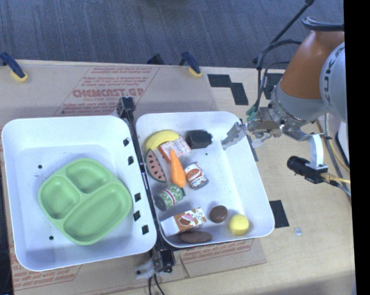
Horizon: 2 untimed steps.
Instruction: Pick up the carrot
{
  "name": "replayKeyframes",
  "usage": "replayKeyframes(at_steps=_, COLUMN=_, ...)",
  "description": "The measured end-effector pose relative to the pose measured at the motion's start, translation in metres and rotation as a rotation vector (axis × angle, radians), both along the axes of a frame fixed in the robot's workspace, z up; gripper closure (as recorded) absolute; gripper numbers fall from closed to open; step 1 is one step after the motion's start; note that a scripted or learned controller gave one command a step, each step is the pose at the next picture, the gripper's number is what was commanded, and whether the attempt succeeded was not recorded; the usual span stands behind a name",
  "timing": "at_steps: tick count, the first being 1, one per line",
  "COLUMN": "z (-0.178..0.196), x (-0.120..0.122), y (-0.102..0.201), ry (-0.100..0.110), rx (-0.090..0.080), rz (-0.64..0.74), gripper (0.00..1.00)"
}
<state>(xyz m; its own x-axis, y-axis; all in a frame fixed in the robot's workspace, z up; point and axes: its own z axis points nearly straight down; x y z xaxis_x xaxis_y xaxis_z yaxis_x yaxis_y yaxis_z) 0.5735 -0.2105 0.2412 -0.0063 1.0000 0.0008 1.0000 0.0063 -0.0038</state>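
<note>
The carrot (177, 169) is a short orange cone lying in the right bin (250, 171), left of centre, its tip pointing toward the front. It rests between a watermelon slice (153, 166) and a red and white can (196, 175). My gripper (233, 135) hangs over the bin's back right corner, well to the right of the carrot and apart from it. Nothing shows in the gripper.
Around the carrot lie a banana (161, 139), a black block (198, 138), a green can (169, 197), a small carton (189, 219), a brown ball (218, 213), a lemon (238, 224) and a brown oblong (195, 237). A green divided plate (85, 200) sits in the left bin (19, 145).
</note>
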Motion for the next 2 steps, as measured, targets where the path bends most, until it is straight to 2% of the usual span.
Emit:
replayKeyframes(at_steps=1, z=-0.050, x=0.010, y=0.080, ry=0.001, rx=0.001, rz=0.002, gripper=0.00)
replayKeyframes(at_steps=2, z=-0.134, x=0.020, y=0.110, ry=0.000, rx=-0.001, rz=-0.001, gripper=0.00)
